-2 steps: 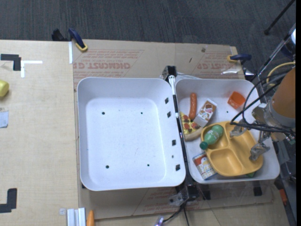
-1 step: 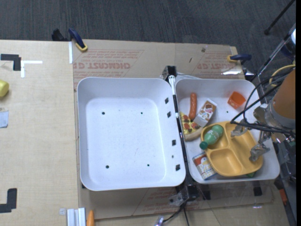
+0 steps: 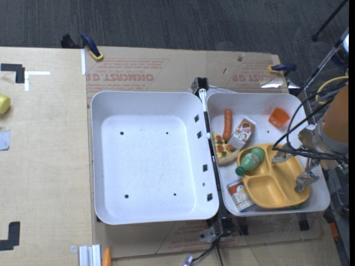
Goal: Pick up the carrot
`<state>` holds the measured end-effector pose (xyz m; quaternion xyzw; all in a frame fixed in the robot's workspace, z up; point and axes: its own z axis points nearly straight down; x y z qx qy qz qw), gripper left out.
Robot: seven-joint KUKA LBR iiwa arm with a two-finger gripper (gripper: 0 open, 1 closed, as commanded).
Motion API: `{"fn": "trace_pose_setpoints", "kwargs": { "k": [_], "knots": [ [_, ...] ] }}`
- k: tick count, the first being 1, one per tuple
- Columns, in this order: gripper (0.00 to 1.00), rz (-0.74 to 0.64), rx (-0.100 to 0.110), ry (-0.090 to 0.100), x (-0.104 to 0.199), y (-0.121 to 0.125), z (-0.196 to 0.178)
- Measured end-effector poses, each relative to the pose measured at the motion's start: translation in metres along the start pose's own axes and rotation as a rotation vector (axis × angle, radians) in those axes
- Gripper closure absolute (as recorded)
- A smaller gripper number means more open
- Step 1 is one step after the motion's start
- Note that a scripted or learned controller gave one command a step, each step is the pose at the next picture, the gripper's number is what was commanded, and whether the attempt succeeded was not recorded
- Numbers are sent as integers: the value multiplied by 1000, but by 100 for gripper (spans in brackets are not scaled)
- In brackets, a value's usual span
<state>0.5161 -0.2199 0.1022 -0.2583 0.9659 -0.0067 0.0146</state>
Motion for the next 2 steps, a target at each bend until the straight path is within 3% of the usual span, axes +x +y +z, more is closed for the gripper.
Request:
{"fn": "trace_pose_setpoints", "kwargs": {
  "k": [1,2],
  "knots": [
    [0,-97,4,-12,10,10,-2],
    [0,81,-11,14,-24,-16,5]
  ]
}}
